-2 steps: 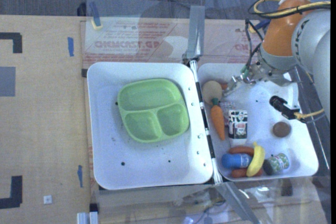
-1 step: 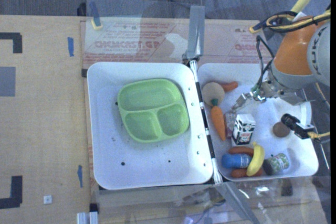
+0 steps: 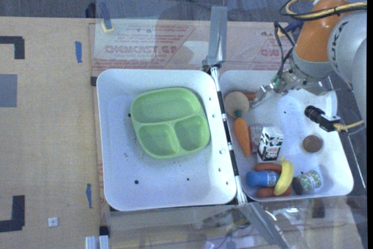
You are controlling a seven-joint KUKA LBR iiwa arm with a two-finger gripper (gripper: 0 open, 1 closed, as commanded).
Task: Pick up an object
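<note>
My gripper (image 3: 269,89) hangs over the back left part of the right bin (image 3: 341,169), slanting down from the grey arm with its orange band (image 3: 317,32). Nothing shows in its grasp. Just left of its tip lies a tan round object (image 3: 236,103), and an orange carrot (image 3: 242,136) lies in front of that. Further forward stand a small milk carton (image 3: 270,144), a yellow banana (image 3: 284,176), a blue can (image 3: 259,178), a red sausage (image 3: 267,167) and a greenish can (image 3: 308,181). A brown disc (image 3: 313,143) lies at the right.
The left bin (image 3: 116,183) holds a green divided plate (image 3: 170,122). A black part with a yellow cable (image 3: 322,115) juts over the right bin's right side. A metal divider (image 3: 217,38) stands behind the bins.
</note>
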